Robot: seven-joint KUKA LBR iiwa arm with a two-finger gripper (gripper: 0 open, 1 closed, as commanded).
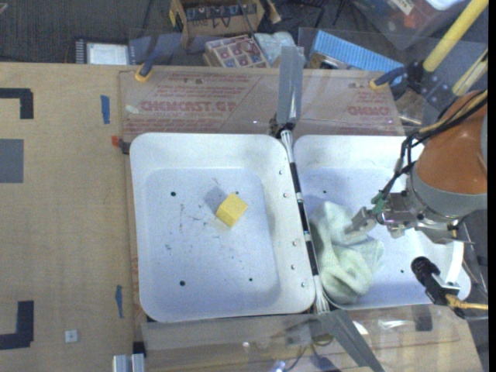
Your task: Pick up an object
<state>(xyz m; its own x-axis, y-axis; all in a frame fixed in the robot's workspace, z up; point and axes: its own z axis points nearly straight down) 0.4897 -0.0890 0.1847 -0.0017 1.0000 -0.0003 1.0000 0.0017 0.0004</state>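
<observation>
While the arm reaches low into the right bin (403, 149), its pincer (363, 225) sits on the crumpled pale cloth (345, 258); whether it pinches I cannot tell. This looks like the grasp step; next comes a firm close and lift. Soft, wrinkled fabric; a hard-edged yellow cube (231, 209) lies in the smooth left bin (147, 208).

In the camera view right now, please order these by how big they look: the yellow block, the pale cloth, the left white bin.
1. left white bin, by far the largest.
2. pale cloth, crumpled in the right bin.
3. yellow block, the smallest.
</observation>
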